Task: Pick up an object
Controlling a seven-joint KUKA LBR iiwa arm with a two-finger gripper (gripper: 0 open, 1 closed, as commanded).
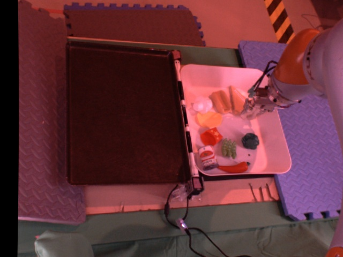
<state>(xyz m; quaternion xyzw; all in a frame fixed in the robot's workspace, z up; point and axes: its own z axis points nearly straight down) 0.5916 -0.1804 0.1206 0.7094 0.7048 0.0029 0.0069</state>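
Holding toy foods, white bin (278, 143) sits beside dark bin (123, 114).

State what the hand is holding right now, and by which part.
Cannot be told. The hand is down in the white bin beside the pale wedge-shaped food piece, but no item is visible in its grip.

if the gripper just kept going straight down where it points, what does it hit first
Most likely the yellow wedge in the white bin: the gripper sits right at the wedge's right edge, pointing down. Depth is unclear from this slanted view, so it may instead meet bare bin floor just beside the wedge.
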